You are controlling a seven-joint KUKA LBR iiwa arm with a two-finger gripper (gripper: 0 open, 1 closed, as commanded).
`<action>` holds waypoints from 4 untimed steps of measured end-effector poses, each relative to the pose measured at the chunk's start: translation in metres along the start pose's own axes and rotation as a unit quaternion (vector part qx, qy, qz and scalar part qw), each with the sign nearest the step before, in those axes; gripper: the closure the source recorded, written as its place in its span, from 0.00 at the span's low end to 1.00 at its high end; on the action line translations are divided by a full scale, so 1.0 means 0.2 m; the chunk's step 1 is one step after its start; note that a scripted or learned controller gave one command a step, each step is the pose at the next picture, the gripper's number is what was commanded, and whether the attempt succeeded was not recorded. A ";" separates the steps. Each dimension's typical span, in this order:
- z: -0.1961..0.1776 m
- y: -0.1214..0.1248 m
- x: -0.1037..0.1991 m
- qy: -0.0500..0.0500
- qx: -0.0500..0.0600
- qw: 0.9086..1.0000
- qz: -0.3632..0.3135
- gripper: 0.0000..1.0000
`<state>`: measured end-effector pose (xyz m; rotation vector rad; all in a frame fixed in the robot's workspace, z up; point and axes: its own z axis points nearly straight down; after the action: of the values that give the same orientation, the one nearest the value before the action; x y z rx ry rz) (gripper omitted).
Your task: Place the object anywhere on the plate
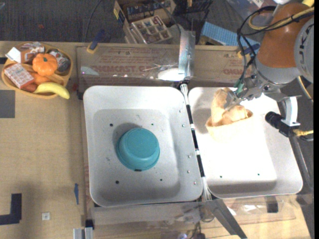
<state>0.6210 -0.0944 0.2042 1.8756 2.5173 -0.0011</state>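
The object (227, 114) is a pale tan, soft-looking lump, blurred, with a darker orange-brown lower edge; its make cannot be told. It lies in the right bin (259, 178) near the far left corner, its long axis running from the bin's far edge toward the right. The gripper (238, 94) is at its upper end; whether the jaws are spread or pinching cannot be told. The teal plate (138, 149) sits mid left bin (99, 113).
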 end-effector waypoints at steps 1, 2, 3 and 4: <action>-0.10 0.00 0.00 -0.001 -0.001 1.000 -0.001 1.00; -0.12 0.10 0.18 0.000 -0.002 0.980 -0.199 1.00; -0.10 0.14 0.41 0.001 -0.001 0.921 -0.389 1.00; -0.07 0.26 0.62 -0.001 -0.004 0.827 -0.563 1.00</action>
<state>0.6350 0.0388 0.2176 0.1336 3.1302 0.0038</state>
